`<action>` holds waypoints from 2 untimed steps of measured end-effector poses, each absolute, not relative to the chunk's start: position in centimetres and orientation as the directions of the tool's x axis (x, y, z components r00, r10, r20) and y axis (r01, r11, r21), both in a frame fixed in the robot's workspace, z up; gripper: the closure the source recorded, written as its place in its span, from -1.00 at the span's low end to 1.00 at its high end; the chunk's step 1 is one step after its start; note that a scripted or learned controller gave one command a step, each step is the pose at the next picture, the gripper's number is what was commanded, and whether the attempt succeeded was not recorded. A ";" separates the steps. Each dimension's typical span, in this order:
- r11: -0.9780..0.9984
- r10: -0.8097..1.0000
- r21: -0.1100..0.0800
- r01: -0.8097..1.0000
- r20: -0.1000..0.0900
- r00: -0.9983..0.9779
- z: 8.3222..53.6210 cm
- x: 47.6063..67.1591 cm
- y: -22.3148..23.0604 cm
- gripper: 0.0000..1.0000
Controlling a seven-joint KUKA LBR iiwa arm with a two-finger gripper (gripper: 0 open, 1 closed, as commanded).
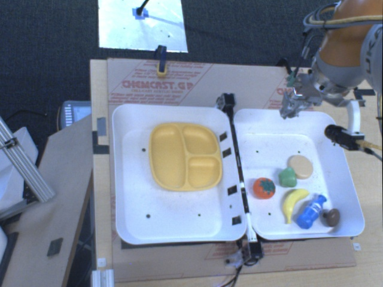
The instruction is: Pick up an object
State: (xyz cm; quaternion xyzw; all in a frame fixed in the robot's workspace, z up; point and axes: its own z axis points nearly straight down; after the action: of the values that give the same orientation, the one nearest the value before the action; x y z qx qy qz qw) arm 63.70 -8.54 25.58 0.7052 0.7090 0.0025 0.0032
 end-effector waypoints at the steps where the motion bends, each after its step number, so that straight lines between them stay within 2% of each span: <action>1: 0.006 1.000 0.007 1.000 -0.001 -0.006 30.1 63.8 -8.6 1.00; 2: 0.010 1.000 0.001 1.000 0.001 -0.010 28.2 63.0 -2.5 1.00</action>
State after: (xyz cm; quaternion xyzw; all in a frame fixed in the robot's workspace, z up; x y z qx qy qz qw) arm 63.04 -2.53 28.24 0.7037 0.7105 0.0008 -0.0002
